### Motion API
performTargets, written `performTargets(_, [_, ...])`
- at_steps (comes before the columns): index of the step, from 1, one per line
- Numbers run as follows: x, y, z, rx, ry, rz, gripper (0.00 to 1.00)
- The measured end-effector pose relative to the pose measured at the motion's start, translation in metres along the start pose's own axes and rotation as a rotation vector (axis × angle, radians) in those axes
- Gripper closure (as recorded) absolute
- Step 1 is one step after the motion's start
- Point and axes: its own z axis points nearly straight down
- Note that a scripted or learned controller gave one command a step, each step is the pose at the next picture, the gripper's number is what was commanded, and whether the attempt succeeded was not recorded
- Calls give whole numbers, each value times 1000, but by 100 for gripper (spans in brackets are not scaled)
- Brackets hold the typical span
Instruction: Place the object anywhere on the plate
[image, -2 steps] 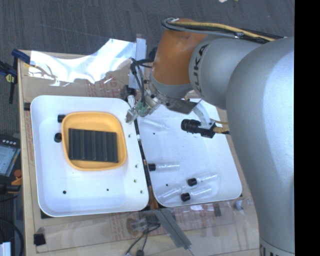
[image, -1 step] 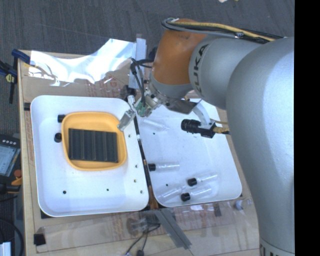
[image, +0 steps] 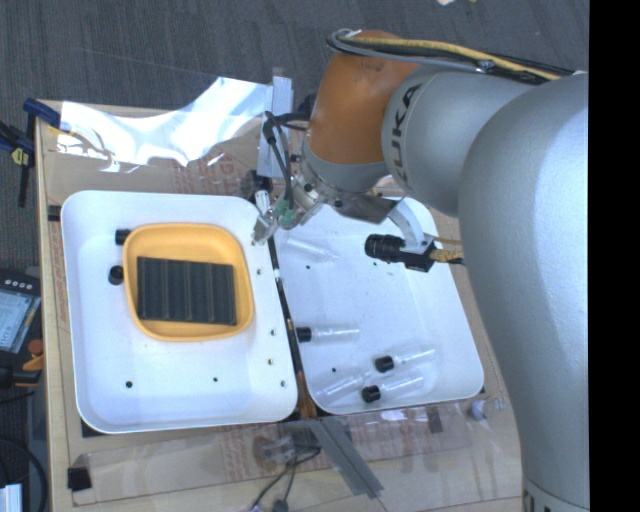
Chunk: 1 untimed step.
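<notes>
in the camera view, the yellow plate (image: 188, 282) sits in the left bin (image: 100, 385) at the middle left of the frame, with only its dark ribbed middle showing and nothing on it. the gripper (image: 268, 222) hangs at the top middle, over the line between the bins. i cannot tell its state. small clear tubes with black caps (image: 385, 375) lie in the right bin (image: 455, 345), so i think the job is not done.
</notes>
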Motion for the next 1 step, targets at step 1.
performTargets(1, [0,0,0,0,0,0,0])
